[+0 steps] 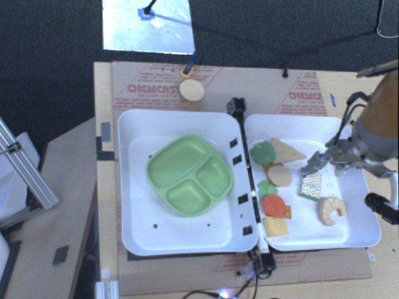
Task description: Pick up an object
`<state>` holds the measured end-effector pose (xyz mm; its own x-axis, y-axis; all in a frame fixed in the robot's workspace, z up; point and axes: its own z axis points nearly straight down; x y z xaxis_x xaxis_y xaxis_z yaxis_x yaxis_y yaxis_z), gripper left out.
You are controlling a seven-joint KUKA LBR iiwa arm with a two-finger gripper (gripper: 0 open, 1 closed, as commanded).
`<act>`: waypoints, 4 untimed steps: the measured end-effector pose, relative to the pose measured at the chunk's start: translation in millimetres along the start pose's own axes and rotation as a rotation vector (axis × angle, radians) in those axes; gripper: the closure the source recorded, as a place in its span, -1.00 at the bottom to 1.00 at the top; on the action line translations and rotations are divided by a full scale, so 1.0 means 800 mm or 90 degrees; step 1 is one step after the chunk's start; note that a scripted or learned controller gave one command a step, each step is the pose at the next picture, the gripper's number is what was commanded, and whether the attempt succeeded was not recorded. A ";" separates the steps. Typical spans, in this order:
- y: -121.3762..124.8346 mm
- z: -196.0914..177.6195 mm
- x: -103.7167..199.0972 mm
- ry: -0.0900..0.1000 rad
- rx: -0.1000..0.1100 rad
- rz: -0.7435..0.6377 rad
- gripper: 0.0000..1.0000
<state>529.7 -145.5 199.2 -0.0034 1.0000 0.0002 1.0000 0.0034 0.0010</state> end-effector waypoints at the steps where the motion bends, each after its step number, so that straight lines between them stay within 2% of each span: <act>1: 0.000 0.077 0.008 0.001 0.003 0.001 -1.00; 2: 0.002 0.136 0.004 -0.004 -0.004 0.003 -1.00; 3: 0.007 0.116 0.000 -0.010 -0.014 0.003 1.00; 4: 0.009 0.060 -0.007 -0.001 -0.003 0.002 1.00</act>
<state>537.2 -151.2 150.8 -0.0007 1.0000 -0.0016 1.0000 0.0007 0.0054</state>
